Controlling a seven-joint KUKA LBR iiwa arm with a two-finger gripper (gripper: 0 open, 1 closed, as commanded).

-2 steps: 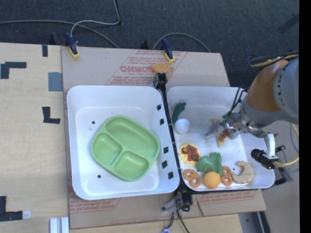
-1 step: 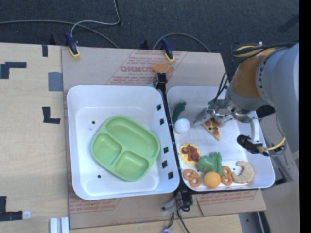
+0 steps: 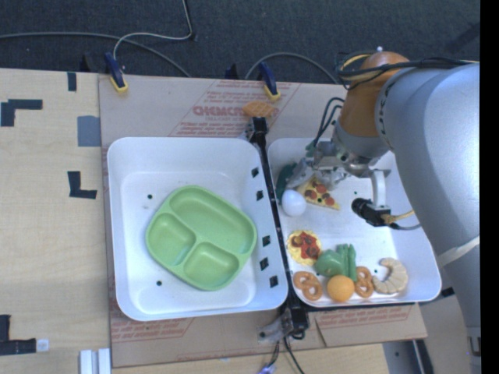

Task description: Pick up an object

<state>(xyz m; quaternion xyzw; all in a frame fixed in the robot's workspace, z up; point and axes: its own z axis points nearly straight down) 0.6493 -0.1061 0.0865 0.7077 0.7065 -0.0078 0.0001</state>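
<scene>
Cardboard-covered bench (image 3: 203, 115), two white bins. Gripper (image 3: 323, 170) low over triangular toy pizza slice (image 3: 320, 194), right bin (image 3: 417, 248) far end. Claw state indeterminate. Nothing lifted; pick pending.

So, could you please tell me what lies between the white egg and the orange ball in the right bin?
In the camera view, a small round pizza and green leafy vegetable lie between the white egg and orange ball.

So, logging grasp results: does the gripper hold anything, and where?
Cannot be told: the gripper sits low over the triangular pizza slice toy.
</scene>
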